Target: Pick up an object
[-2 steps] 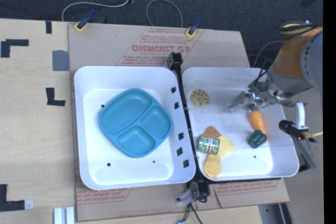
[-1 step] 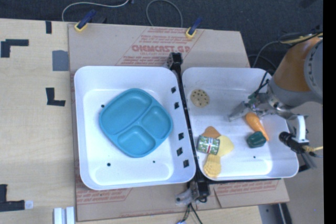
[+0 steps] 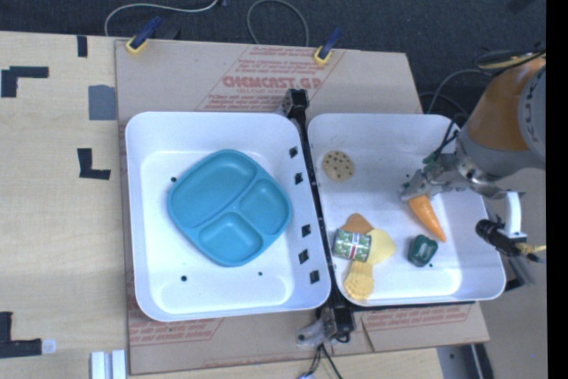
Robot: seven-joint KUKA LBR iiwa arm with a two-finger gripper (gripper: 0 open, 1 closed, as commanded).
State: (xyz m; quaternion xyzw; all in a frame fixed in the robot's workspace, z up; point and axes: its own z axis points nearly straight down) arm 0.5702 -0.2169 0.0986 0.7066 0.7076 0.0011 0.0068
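Note:
The right bin (image 3: 390, 130) holds several small objects. An orange carrot (image 3: 427, 217) lies at the right of the bin floor. Below it sits a dark green piece (image 3: 422, 250). A green-labelled can (image 3: 352, 244) lies on its side near the divider, among an orange chip (image 3: 357, 223) and yellow pieces (image 3: 361, 280). A round cookie (image 3: 336, 164) rests at the upper left. My gripper (image 3: 423, 184) hangs low over the bin, right at the carrot's upper end. I cannot see anything held in it.
The left bin (image 3: 146, 146) carries a blue divided plate (image 3: 230, 206). A black divider (image 3: 306, 191) runs between the bins. My grey arm with its orange band (image 3: 501, 115) crosses the right bin's right rim. Cardboard lies under both bins.

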